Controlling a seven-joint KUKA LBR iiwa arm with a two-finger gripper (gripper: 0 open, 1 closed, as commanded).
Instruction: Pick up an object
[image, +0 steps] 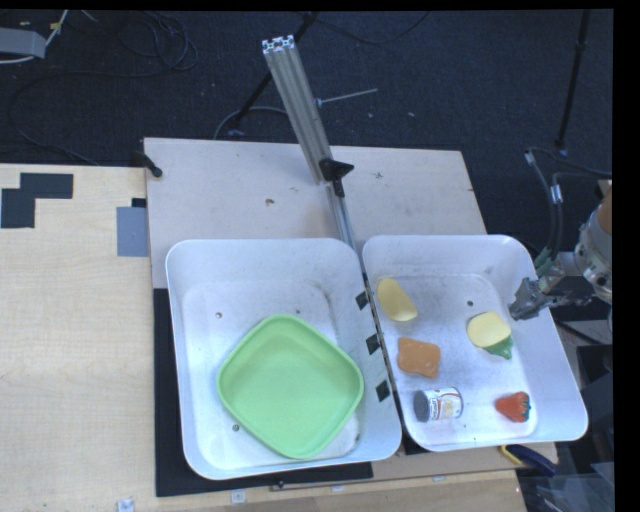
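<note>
The right bin (530, 262) holds several small items: a pale yellow piece (396, 300) at its left, an orange chunk (418, 356), a yellow-and-green piece (490, 331), a small can lying on its side (439, 404) and a red strawberry-like piece (513, 406). My gripper (527, 301) hangs over the bin's right rim, just right of and above the yellow-and-green piece. Nothing shows between its dark fingers, and they are too small and dark to read.
The left bin (195, 275) holds a light green square plate (290, 385). An aluminium post (300, 95) leans in from the back, down to the seam between the bins. Pale bench board lies to the left.
</note>
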